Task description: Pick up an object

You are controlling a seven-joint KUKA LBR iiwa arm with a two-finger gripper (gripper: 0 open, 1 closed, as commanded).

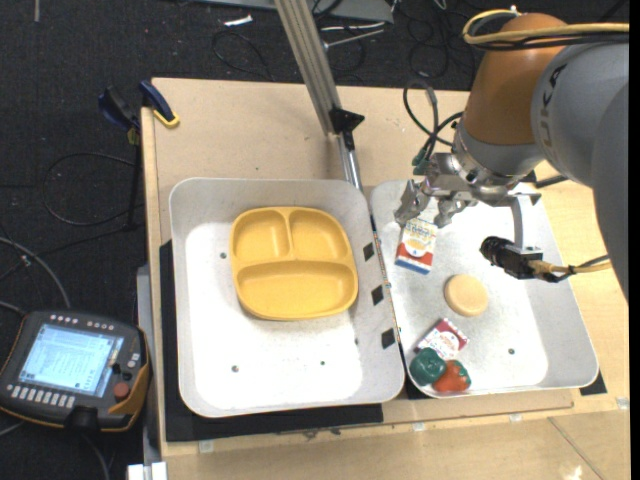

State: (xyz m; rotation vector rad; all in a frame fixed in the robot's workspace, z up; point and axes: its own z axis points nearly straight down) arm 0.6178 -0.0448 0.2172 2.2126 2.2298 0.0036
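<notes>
Camera view, looking down at a slant: two shallow white bins sit side by side on a tan counter [250,128]. The hand [432,206] hangs low over the back of the right bin [560,298], directly above a small milk carton [416,246] that lies flat on the bin floor. Its fingers [411,206] point down and look spread just past the carton's upper end, with nothing between them; open and empty, as far as I can judge. The placing suggests the carton is the target, and the hand is lined up for a descent onto it.

Other candidates in the right bin: a tan round disc [466,295], perhaps a toy biscuit, lying near the middle, apart from the carton. In the near corner a red-and-white packet [443,339] leans on a green piece [428,367] and a red piece [455,377], probably toy produce, all bunched against the rim.

The left bin [200,298] holds a yellow divided plate [293,263], upright, with three compartments, none holding anything.

Surroundings: the bin floors are matte white with small holes. A grey metal post [312,53] slants up from between the bins. A blue-and-yellow clamp [140,106] grips the counter's far left corner. A teach pendant [72,368] with a lit screen lies on dark carpet, and loose cables trail across the floor.
</notes>
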